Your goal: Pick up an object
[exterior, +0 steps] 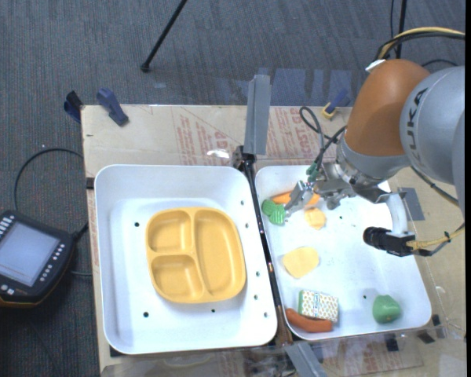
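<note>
1. The gripper (314, 197) hangs low over the right bin (353, 265), near its upper-left corner.
2. Its fingers look spread around a small orange piece (283, 198) beside a green toy (274, 211); no grasp is evident.
3. Judged step: closing on it, then lifting.

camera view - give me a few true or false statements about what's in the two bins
1. The yellow tray lies in the left bin. True.
2. The tray has three compartments. True.
3. The green box sits inside the tray. False: it lies in the right bin, near the front edge, beside an orange carrot.
4. The tool hovers over the left bin. False: it is over the back of the right bin, near a small yellow piece.
5. A green round object lies in the right bin's front right corner. True.
</note>
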